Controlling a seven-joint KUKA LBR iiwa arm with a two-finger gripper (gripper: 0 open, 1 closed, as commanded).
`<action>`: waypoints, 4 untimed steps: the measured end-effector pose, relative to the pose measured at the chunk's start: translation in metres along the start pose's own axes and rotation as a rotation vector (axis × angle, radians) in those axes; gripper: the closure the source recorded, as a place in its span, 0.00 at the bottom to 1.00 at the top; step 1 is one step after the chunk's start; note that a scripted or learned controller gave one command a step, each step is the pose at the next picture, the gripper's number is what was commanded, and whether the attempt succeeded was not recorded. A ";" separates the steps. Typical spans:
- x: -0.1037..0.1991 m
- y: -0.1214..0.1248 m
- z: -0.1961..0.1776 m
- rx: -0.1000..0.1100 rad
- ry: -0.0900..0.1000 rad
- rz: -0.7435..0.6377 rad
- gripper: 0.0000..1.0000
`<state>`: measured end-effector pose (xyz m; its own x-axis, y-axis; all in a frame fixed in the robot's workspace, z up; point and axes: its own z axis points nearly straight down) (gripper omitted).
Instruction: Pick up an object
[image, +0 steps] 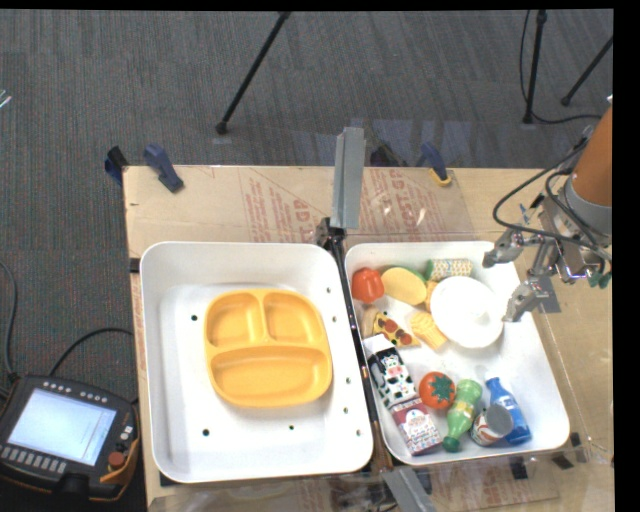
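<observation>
2 white bins (160, 300) sit side by side: the left holds 1 yellow divided plate (268, 345), the right roughly 10 toy foods. The gripper (540, 270) hangs over the right bin's far corner, fingers apart, holding nothing. Nearby, 1 white plate (468, 312) looks light, stiff and slippery; grip its rim

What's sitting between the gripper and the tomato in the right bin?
The white plate lies between them. The gripper hangs over the right bin's upper right part, beside the plate's right rim, and the tomato lies lower left of the plate. Coming down from above, nothing visible covers the tomato, though a green bottle crowds its right side.
</observation>
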<state>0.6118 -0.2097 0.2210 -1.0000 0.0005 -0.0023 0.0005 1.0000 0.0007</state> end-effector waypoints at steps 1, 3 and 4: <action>0.000 0.043 0.116 0.000 -0.004 -0.196 0.00; 0.001 0.096 0.133 0.000 -0.001 -0.233 0.00; -0.002 0.122 0.133 0.001 0.002 -0.213 0.00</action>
<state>0.6143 -0.0877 0.0885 -0.9774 -0.2113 -0.0003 -0.2113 0.9774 -0.0010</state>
